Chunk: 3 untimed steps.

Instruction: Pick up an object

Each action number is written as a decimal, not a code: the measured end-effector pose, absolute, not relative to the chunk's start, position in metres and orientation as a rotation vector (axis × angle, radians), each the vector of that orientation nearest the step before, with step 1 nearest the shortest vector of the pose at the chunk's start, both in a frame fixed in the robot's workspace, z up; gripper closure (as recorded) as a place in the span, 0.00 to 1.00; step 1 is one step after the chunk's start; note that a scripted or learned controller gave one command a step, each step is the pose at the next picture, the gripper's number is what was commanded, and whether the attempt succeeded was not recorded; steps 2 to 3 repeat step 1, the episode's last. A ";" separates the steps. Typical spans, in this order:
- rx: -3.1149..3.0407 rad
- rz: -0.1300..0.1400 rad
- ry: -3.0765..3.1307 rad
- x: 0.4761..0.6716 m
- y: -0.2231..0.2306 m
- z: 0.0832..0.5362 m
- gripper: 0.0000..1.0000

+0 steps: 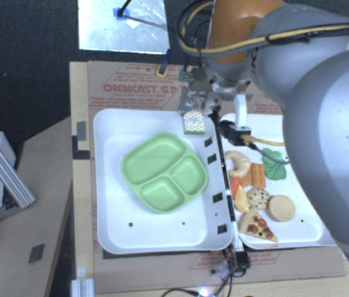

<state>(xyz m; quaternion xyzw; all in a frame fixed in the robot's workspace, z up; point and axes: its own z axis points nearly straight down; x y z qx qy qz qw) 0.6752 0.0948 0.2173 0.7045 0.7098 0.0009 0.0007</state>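
Observation:
My gripper hangs over the far right corner of the left bin. Between its fingers sits a small green-and-white checked block, held just above the bin floor. The gripper is shut on this block. The grey arm with its orange band comes down from the upper right and hides the far part of the right bin.
A green three-part plate lies in the middle of the left bin. The right bin holds several toy foods: a croissant, a green leaf, a cookie, a round bun, a pizza slice.

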 end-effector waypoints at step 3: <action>2.212 0.004 2.230 0.667 0.101 0.232 1.00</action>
